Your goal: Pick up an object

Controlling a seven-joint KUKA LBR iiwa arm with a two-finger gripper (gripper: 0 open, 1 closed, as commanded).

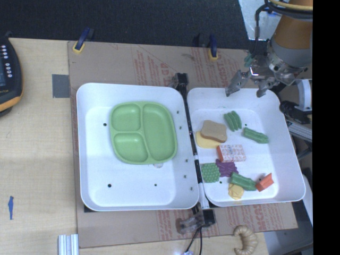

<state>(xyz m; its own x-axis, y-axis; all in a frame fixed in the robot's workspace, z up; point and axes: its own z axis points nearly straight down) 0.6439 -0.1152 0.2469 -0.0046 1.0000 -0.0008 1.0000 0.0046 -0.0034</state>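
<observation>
Two bins sit side by side on the bench: the left bin (90, 190) holds a divided plate (143, 132) toward its far half, and the right bin (287, 142) holds a scatter of toy foods. In the right bin a bread slice (213, 130) lies at the left, with two pickles (232, 120) (255, 135) to its right and a wafer block (231, 152) just nearer. Along the near edge lie a waffle piece (210, 172), a grape cluster (227, 168), a third pickle (243, 181) and a wedge (265, 182), while the gripper (245, 86) hangs over the far rim.
</observation>
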